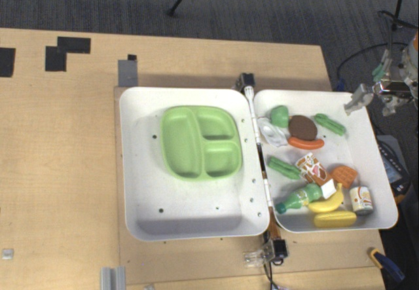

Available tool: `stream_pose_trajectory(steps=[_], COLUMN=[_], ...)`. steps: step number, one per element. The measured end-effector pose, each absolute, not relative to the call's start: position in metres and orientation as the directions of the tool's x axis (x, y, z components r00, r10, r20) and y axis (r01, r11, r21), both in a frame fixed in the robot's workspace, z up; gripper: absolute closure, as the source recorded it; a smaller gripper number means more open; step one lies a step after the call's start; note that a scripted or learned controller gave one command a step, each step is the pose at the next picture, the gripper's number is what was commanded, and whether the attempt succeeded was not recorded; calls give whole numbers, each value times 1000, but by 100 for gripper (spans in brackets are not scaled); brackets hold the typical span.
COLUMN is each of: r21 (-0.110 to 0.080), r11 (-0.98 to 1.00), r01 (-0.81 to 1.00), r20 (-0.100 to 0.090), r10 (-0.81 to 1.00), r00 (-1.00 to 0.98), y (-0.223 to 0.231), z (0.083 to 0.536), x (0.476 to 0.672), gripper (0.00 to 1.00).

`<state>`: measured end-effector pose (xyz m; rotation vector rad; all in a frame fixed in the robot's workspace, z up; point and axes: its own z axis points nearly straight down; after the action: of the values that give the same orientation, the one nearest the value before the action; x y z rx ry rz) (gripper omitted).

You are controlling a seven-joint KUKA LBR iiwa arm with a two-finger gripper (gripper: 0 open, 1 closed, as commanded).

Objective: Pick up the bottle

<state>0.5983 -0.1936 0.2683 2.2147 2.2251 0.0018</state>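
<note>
The bottle [296,200] is green and lies on its side near the front left corner of the right bin [374,151], neck pointing left. A yellow banana [327,203] rests against its right end. My gripper [374,103] hangs over the bin's far right rim, well away from the bottle at the back right. Its fingers stand apart with nothing between them.
Crowding the right bin are a brown cookie [302,126], an orange sausage [306,143], green vegetables [283,167], a snack pack [311,167], a croissant [344,175], a small can [361,199] and a yellow corn cob [335,218]. The left bin [141,171] holds a green divided plate [200,141].
</note>
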Motion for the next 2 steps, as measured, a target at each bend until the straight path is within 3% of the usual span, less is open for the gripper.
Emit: stream_pose_trajectory(steps=[1,2], r21=[6,8], r11=[-113,-105], r01=[994,994], r20=[-1,-3], r10=[994,994], r00=[113,105], y=[-175,-175], z=[383,394], x=[647,648], gripper=[0,100])
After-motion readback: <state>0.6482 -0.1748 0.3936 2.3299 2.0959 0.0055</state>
